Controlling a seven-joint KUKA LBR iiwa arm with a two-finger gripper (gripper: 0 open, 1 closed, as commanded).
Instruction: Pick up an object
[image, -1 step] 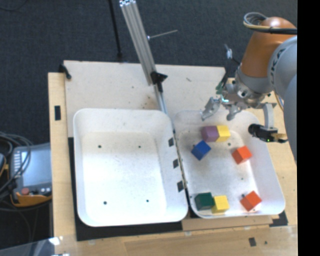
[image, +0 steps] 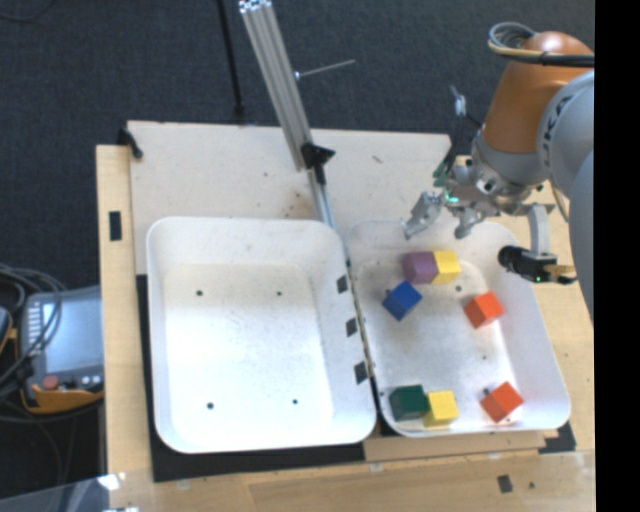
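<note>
A slanted aluminium rail (image: 283, 85) ran down from the top of the view to the gap between the two white bins, ending at a black clamp (image: 317, 157) on the pale counter (image: 230, 165). At the far left, off the counter, sat a grey pendant with cables (image: 55, 335).

The left bin (image: 250, 330) showed its speckled white floor. The right bin (image: 520, 330) held seven blocks. A purple block (image: 419, 266) and a yellow block (image: 446, 264) touched side by side near the bin's far end, with a blue block (image: 401, 299) just beside them toward the near side. An orange block (image: 482, 309) lay apart toward the right wall. Along the near wall a green block (image: 408, 402) touched a second yellow block (image: 441, 406), and a second orange block (image: 501, 400) lay near them in the right corner.

The gripper (image: 440, 217) hung over the far rim of the right bin — above and just beyond the purple and yellow pair. Its fingers (image: 421, 215) were spread apart with nothing between them, and no block was lifted. A black fitting (image: 525, 262) on the arm's side sat over the bin's right rim.
</note>
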